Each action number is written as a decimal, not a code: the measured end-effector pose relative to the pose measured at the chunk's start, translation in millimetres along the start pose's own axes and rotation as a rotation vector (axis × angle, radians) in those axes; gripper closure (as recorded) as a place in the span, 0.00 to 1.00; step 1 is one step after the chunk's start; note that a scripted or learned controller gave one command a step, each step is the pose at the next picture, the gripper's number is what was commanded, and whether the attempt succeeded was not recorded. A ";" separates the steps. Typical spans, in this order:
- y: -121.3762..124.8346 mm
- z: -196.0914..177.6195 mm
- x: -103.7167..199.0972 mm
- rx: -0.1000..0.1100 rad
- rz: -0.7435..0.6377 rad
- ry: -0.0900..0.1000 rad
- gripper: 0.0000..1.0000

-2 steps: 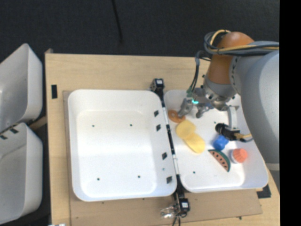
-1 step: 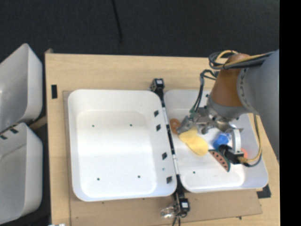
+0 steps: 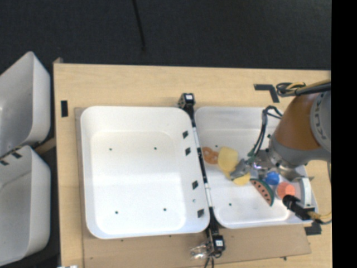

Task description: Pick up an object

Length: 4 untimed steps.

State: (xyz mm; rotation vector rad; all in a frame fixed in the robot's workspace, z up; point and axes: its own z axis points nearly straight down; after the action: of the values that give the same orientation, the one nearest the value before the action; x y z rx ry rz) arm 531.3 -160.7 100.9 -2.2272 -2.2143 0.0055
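Dark floor (image 3: 167,21), perhaps carpet.

left white bin (image 3: 92,166) on wooden bench (image 3: 139,82)

bench (image 3: 128,85): tan top, two white bins side by side
left bin (image 3: 134,172): bare white floor w/ a few small dark dots
right bin (image 3: 223,121): holds the items + arm end
arm (image 3: 301,127): in from right, orange band above wrist, over right bin
gripper (image 3: 245,169): low in right bin, tip at yellow item; finger state can't tell
yellow item (image 3: 227,158): pale, mid bin, touching gripper tip
orange item (image 3: 210,155): just left of yellow, near divider
blue item (image 3: 272,178): partly under wrist
watermelon slice (image 3: 264,191): red/green, below gripper
red item (image 3: 288,189): right of slice, near bin edge
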 end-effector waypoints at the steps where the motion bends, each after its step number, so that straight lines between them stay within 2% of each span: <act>1: 44.2 -0.5 50.3 -0.007 -0.012 0.002 0.00; 2: -35.6 0.6 51.0 0.003 -0.003 0.003 0.00; 3: -42.5 0.5 60.6 -0.002 0.000 0.001 0.00; 4: -0.2 -0.2 63.1 -0.007 -0.009 0.001 0.00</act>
State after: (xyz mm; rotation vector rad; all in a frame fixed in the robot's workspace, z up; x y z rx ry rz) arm 531.5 -97.5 100.9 -2.2204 -2.2269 -0.0028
